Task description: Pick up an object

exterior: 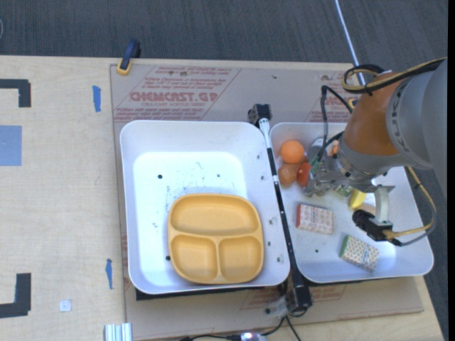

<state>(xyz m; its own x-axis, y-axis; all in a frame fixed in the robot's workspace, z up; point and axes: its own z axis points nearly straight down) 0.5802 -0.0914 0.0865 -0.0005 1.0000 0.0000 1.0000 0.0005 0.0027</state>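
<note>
From my remote station I saw the grey arm with its orange band (370, 123) reaching in from the right of the frame, with the two-finger gripper (323, 180) lowered into the right-hand white bin (419, 261), in that bin's upper left part. The wrist and its cables covered the tool from above, so I could not tell whether it was released or clenched, nor whether it had anything in its grasp.

Just left of the gripper lay a cluster of small things: a round orange ball (292, 151) near the bin's top left, a tan-brown rounded piece (287, 175) just below it, and a small red object (303, 174) touching or nearly touching the gripper's left side. These crowded the tool against the bin's left wall. A yellow object (357, 199) peeked out below the wrist, partly hidden by it. Lower in the same bin sat a flat pink-and-white printed packet (314, 218), and further toward the lower right a green-and-white patterned packet (360, 252), both apart from the gripper. A black cable fitting (368, 224) hung from the arm between those two packets.

The left-hand white bin (142, 155) held a yellow plastic plate with three compartments (215, 237) in its lower right part. A black bar (274, 183) ran between the two bins.
</note>
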